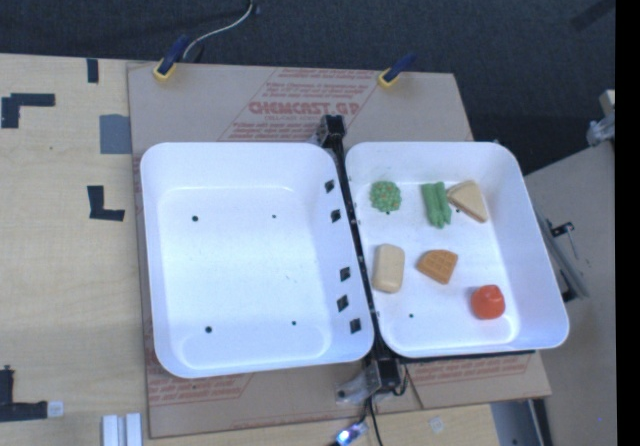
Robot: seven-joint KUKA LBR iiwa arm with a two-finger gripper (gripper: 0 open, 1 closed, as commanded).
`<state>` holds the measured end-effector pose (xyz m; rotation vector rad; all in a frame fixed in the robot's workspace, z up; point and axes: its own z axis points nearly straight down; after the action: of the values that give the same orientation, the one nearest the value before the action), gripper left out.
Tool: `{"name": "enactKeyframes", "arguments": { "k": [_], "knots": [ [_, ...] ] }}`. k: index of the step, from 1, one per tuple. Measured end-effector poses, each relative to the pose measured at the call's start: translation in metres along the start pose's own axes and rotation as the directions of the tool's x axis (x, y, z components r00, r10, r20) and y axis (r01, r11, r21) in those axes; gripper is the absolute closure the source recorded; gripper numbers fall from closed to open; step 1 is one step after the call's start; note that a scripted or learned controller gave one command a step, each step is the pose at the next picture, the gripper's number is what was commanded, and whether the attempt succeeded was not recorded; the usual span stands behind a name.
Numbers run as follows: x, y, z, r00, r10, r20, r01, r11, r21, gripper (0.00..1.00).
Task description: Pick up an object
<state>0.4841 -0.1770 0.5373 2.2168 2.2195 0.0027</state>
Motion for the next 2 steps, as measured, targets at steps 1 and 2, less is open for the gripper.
{"name": "enactKeyframes", "arguments": {
  "k": [1, 2],
  "knots": [
    [0.000, 0.001, -0.008, 1.000, 0.001, 0.000, -0.001, 1.000, 0.002, 1.00],
    [-0.049, -0.002, 0.083, 1.000, 0.006, -0.003, -0.006, 1.000, 0.014, 1.00]
  ]
}}
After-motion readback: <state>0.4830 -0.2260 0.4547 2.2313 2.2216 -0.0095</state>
